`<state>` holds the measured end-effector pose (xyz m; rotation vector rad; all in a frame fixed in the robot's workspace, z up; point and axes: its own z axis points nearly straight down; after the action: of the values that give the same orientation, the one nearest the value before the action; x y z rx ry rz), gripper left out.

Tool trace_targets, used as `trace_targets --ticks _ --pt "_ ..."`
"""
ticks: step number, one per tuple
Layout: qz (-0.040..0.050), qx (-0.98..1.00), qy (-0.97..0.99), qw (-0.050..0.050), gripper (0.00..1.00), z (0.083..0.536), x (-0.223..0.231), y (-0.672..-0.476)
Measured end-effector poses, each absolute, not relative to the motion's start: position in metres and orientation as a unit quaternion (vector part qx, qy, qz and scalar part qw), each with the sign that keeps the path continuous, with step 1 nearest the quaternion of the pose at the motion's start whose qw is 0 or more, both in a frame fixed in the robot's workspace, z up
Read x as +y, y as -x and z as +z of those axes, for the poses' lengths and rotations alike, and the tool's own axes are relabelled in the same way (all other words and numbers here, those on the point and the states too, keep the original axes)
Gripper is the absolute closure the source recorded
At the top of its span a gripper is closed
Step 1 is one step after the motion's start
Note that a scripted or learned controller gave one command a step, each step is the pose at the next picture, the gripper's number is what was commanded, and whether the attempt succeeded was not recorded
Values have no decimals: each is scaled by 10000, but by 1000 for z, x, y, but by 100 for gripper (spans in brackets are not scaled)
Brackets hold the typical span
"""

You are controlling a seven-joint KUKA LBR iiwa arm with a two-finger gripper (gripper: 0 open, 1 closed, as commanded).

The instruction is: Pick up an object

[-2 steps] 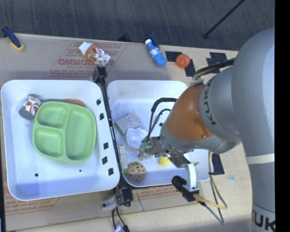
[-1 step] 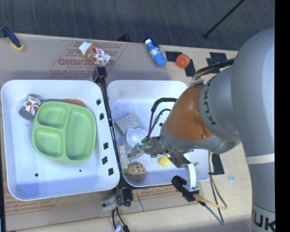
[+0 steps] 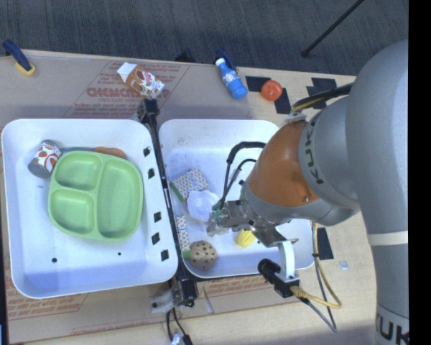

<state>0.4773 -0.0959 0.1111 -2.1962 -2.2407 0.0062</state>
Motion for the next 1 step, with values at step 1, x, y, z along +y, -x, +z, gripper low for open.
trace_targets --ticks 1 --pt "19 -7141 7001 19 0 111 -96 -477"
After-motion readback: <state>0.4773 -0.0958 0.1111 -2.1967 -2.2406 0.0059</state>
